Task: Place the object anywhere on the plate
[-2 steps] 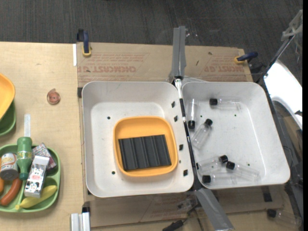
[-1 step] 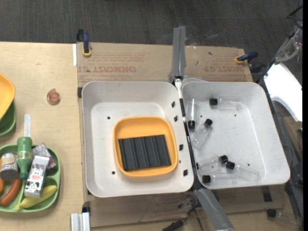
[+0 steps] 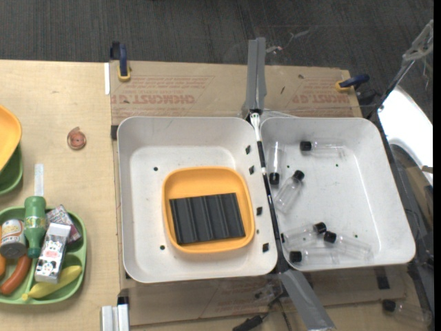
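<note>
One dark ribbed rectangular block (image 3: 207, 218) lies flat in the middle of the orange plate (image 3: 174, 185), which sits in the left white bin (image 3: 138, 185) at frame centre. Several clear vials with black caps (image 3: 289, 188) lie scattered in the right white bin (image 3: 372, 185).

- A square orange plastic plate (image 3: 207, 182) sits in the middle of the left shallow white bin (image 3: 138, 205).
- A dark grey ribbed rectangular block (image 3: 207, 218) lies on the plate, toward its near edge.
- The right shallow white bin (image 3: 375, 185) holds several clear plastic vials with black caps (image 3: 289, 189), scattered along its left and near sides.
</note>
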### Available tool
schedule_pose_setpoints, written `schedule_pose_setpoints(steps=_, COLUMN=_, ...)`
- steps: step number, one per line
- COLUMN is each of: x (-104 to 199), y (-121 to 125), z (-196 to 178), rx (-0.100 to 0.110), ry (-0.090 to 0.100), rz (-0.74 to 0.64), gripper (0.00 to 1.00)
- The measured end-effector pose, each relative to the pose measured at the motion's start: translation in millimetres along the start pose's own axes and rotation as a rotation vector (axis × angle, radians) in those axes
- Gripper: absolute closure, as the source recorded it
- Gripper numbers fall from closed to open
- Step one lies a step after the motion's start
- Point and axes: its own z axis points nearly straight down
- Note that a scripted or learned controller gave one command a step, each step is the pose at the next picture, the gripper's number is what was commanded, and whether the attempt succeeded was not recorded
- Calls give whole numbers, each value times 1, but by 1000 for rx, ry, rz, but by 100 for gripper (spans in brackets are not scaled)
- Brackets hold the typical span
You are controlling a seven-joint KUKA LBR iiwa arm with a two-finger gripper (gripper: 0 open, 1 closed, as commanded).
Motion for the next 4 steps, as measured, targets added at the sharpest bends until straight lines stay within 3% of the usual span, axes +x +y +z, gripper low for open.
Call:
schedule_pose_setpoints(steps=2, x=-3, y=-1, z=1, rx=-3, ry=-2, rz=-823, gripper=0)
schedule_pose_setpoints(steps=3, x=-3, y=-1, z=1, rx=-3, ry=-2, rz=-1091, gripper=0)
schedule_pose_setpoints(steps=4, x=-1, y=22, z=2, rx=-7, ry=-4, rz=-1509, gripper=0)
